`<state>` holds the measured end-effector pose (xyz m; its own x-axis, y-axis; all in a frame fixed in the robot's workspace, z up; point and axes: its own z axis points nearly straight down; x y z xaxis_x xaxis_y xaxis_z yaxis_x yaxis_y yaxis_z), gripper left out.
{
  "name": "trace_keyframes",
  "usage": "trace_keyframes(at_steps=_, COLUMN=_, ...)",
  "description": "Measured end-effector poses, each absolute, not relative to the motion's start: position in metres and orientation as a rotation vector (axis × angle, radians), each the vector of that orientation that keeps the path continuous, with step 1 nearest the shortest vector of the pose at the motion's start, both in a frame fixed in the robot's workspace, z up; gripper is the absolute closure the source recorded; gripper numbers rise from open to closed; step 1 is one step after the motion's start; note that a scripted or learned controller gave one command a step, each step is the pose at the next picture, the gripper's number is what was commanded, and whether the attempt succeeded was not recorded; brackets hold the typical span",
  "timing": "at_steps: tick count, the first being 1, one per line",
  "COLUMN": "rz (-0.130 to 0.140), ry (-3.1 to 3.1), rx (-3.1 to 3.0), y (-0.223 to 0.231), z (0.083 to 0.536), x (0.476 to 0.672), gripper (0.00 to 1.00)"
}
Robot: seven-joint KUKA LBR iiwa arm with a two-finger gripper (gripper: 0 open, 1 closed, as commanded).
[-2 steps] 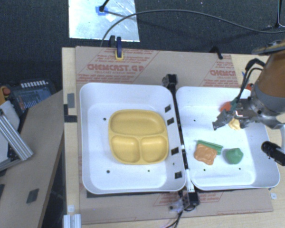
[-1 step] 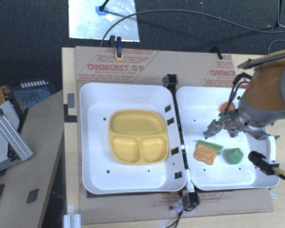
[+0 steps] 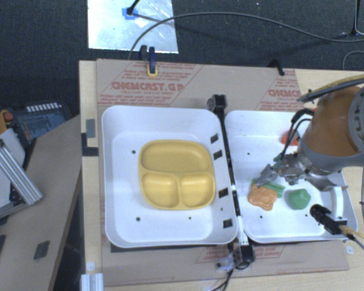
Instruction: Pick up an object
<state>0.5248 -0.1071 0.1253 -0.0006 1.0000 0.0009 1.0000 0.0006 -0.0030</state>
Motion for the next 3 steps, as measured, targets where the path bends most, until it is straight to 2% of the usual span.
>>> trace_keyframes(at_steps=1, rz=-0.002, ry=-2.225, rx=-2.221, y=-0.107, z=0.138, x=0.526, gripper=1.00)
trace_keyframes(at_steps=3, rz=-0.006, ry=-2.230, rx=-2.220, y=-0.104, z=0.221, x=0.529, gripper=1.00)
